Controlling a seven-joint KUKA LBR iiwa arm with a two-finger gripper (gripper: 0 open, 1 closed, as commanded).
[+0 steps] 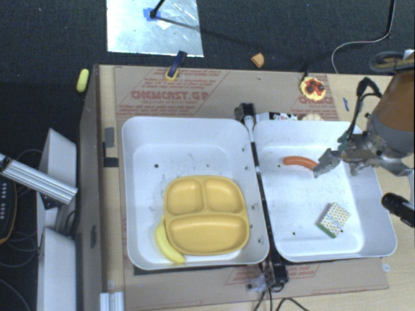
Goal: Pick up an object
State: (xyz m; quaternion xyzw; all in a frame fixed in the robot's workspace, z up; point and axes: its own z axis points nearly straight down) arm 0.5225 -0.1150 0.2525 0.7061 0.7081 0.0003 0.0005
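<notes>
Two bins, and we were working in the right bin [369, 238]. Our gripper [324, 164] hovered at the hot dog [299, 162], which lay to its left, long axis running left-right toward the divider. Fingertip looked like it was touching the sausage's right end, but honestly we couldn't tell if it was clenched or released.

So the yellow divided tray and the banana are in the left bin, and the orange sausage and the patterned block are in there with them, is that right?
Not quite. The yellow divided tray and banana do lie in the left bin, but the camera view shows the orange sausage and patterned block in the right bin.
</notes>
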